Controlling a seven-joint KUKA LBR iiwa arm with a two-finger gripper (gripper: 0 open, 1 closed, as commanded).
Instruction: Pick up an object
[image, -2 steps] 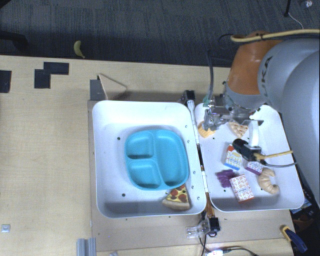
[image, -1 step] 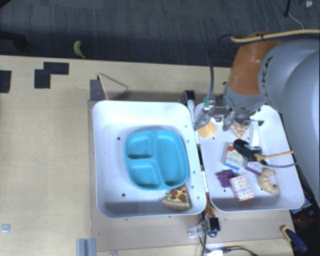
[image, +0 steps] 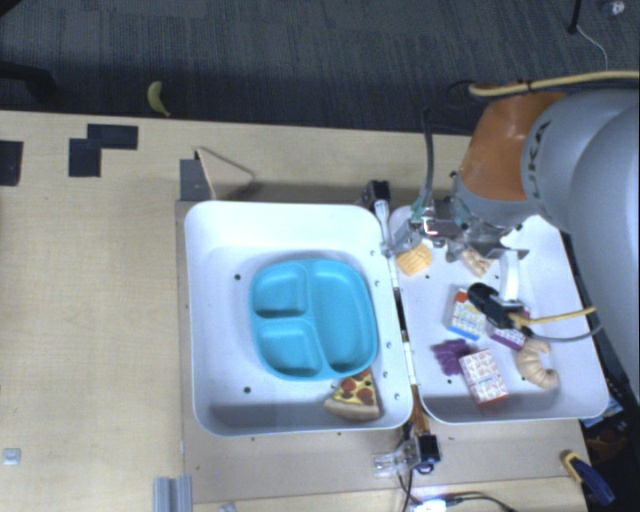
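My gripper (image: 437, 236) hangs over the back left corner of the right bin (image: 575, 400), under the grey arm with its orange band. Just below and left of it lies a small yellow-orange toy (image: 414, 261), close to the bin's left wall. A little beige piece (image: 476, 263) lies just to the gripper's right. Farther forward in this bin are a small patterned box (image: 465, 319), a purple toy (image: 451, 355), a red-dotted carton (image: 484, 376) and a tan croissant (image: 539, 363). I see nothing between the fingers.
The left bin (image: 215, 300) holds a blue divided tray (image: 312, 317) and a pizza slice toy (image: 355, 396) at its front right. The wall between the two bins runs right beside the gripper. The arm covers the right bin's back right part.
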